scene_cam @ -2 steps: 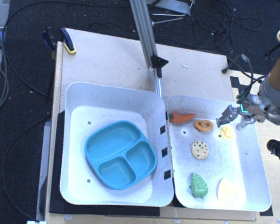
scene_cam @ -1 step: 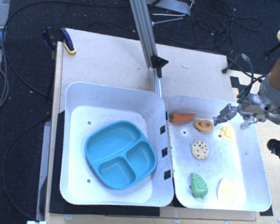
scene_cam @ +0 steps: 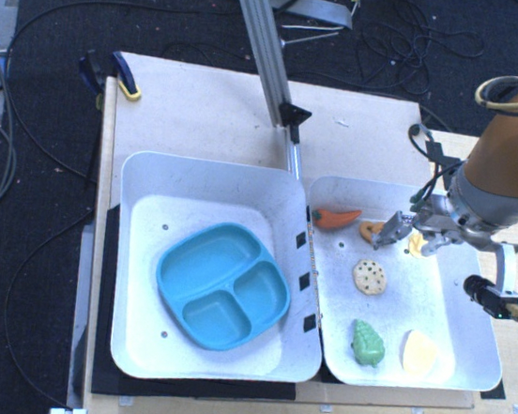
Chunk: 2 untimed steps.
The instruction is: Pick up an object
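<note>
Gripper [scene_cam: 396, 231] low in the right bin [scene_cam: 466, 357], near its far wall; whether it is released or clenched cannot be told.

Just beside it lie a small yellow-orange piece [scene_cam: 370, 231] and an orange carrot-shaped toy [scene_cam: 337, 218], long axis running left to right along the far wall. A round cookie [scene_cam: 370, 278], a green toy [scene_cam: 368, 344] and a pale yellow wedge [scene_cam: 420, 352] sit nearer the front. A blue divided tray [scene_cam: 221, 284] rests in the left bin [scene_cam: 142, 233]. The arm [scene_cam: 510, 168] reaches in from the right, wrist bent down over the surface [scene_cam: 206, 109].
</note>
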Available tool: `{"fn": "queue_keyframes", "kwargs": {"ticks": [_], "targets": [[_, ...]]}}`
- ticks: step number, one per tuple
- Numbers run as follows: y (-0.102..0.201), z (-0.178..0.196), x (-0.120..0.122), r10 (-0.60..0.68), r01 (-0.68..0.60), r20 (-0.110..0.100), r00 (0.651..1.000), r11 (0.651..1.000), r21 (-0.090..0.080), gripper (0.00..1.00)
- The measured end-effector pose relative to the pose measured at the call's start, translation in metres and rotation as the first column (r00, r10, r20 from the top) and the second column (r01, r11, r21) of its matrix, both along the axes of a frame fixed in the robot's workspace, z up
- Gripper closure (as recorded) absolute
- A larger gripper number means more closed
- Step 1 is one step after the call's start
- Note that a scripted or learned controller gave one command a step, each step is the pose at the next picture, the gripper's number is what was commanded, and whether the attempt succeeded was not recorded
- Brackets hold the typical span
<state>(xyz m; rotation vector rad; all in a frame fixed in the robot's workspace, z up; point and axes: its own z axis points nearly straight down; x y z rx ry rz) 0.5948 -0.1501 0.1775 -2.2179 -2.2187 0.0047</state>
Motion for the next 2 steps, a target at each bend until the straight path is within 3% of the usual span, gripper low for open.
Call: {"fn": "queue_keyframes", "kwargs": {"ticks": [2], "targets": [[-0.002,-0.085,-0.006,-0.001,0.001,0.008,1.000,1.000,-0.003,0.00]]}}
